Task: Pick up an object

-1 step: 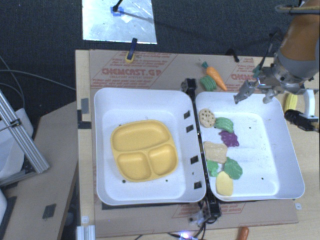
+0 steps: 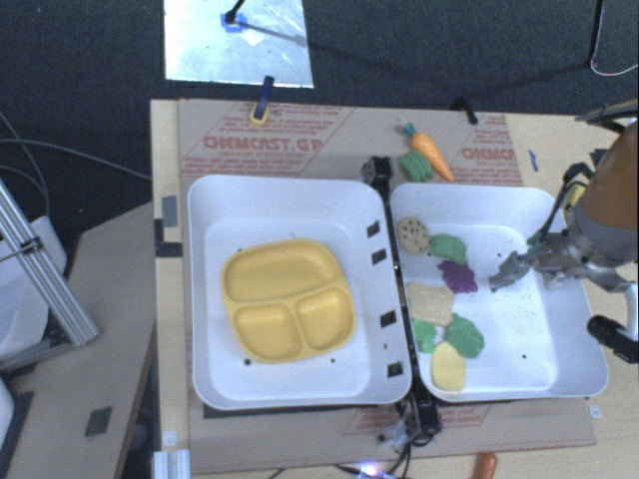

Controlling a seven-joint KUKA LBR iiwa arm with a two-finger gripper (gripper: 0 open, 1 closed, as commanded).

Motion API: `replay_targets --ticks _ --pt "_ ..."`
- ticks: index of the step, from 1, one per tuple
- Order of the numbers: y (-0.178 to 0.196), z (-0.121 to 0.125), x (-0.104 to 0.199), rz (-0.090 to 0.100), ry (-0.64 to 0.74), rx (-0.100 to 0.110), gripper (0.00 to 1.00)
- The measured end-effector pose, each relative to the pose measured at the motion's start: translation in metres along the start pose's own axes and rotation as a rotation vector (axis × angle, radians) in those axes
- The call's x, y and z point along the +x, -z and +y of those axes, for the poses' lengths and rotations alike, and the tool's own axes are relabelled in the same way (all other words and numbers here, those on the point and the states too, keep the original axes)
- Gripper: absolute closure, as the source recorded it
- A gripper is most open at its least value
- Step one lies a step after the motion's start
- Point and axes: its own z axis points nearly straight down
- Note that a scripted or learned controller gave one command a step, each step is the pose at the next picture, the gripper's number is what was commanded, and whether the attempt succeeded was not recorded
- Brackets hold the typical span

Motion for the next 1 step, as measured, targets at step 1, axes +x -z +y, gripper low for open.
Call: replay_targets --ticks 1 --pt "0.029 0.069 0.1077 0.003 0.023 -0.021 0.0"
